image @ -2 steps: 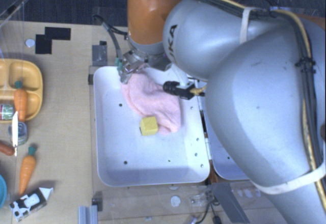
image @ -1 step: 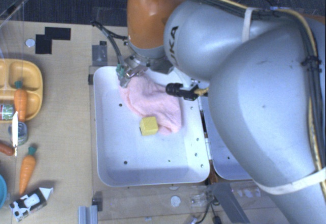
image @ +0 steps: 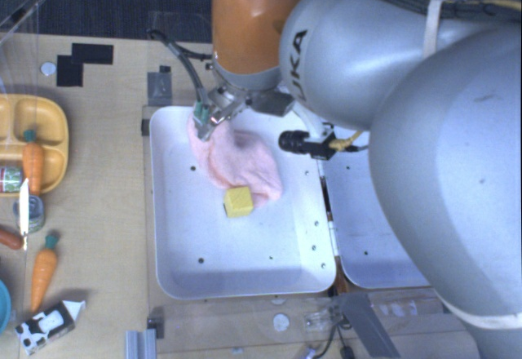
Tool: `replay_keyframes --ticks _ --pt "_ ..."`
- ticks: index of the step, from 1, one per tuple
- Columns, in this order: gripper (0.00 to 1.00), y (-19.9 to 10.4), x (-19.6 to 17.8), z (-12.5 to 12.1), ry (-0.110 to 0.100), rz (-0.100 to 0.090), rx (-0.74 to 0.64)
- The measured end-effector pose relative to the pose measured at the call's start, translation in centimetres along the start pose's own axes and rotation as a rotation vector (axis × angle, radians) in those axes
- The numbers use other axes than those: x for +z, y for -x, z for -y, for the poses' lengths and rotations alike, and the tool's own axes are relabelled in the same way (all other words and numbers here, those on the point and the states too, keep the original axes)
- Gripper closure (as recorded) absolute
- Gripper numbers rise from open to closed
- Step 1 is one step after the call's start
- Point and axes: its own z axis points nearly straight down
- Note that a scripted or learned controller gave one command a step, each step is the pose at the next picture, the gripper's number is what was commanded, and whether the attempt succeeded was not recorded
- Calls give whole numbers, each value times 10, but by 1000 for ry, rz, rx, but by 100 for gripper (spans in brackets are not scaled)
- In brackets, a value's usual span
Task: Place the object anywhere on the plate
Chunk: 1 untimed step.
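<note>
I see the yellow block (image: 238,201) on the pink plate (image: 236,161), centre frame, lower right of my end effector (image: 205,119); its opening, seemingly empty, I cannot tell.

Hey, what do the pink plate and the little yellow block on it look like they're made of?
The pink plate looks like matte plastic or soft silicone: a dull surface with no glare and an uneven, rounded outline; which one is unclear. The small yellow cube-shaped block, resting at the plate's near edge, looks like foam or sponge, with flat faces, slightly soft edges and no shine, though painted wood is possible.
</note>
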Motion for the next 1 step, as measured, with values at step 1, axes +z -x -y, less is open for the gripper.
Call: replay_keyframes --ticks 1 --pt "100 22 2 -24 0 0 279"
